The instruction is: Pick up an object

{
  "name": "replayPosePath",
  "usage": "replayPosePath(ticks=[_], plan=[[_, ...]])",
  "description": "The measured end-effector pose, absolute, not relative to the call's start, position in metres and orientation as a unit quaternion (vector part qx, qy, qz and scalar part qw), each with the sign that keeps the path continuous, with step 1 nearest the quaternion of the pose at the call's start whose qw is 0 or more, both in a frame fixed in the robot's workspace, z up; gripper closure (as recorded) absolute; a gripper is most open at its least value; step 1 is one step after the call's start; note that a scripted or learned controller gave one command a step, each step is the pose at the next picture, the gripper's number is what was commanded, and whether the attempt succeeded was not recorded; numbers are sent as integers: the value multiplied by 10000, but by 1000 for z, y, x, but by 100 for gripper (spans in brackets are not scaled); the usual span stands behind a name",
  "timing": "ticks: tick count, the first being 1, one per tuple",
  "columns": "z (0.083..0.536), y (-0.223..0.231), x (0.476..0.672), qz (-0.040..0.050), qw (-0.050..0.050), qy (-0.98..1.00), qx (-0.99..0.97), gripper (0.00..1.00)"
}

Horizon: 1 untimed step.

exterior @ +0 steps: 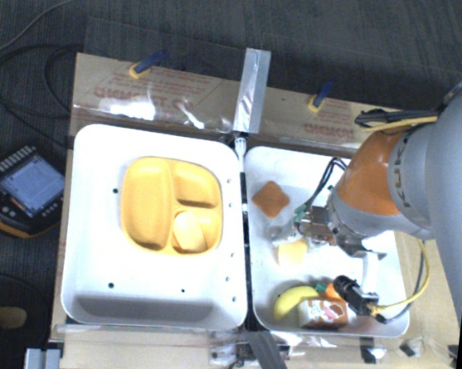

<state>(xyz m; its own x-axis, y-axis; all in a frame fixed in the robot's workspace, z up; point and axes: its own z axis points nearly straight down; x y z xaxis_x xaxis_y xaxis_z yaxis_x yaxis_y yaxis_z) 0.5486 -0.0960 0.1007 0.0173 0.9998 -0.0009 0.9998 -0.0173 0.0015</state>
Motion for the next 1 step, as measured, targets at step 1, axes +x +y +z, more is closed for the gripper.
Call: replayPosePath(ticks=[1], plan=[[219,-51,564,-32,-5,7042,7100,100]])
